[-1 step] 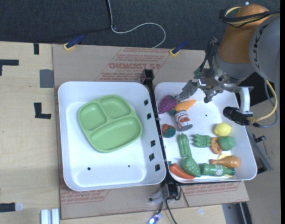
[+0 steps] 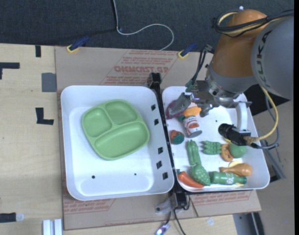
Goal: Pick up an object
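My gripper point(image 2: 194, 105) hangs low over the far left part of the right bin point(image 2: 259, 180), under the orange band of the arm. Just below it lies a small white bottle point(image 2: 192, 123) with an orange cap and a red label. A purple eggplant-shaped toy point(image 2: 174, 107) sits right beside the gripper, against the bin's left wall. Whether either one touches the gripper cannot be made out. Several more toys fill the near half of this bin: a green cucumber point(image 2: 192, 152), a carrot point(image 2: 187, 180), a green bottle point(image 2: 228, 178) and a yellow-orange squash point(image 2: 237, 169).
The left bin point(image 2: 76, 180) holds a green divided plate point(image 2: 116, 128). A teal and red round toy point(image 2: 177, 137) lies by the wall between the bins. A black cylinder point(image 2: 230, 131) and the arm's cables hang over the right bin's right side.
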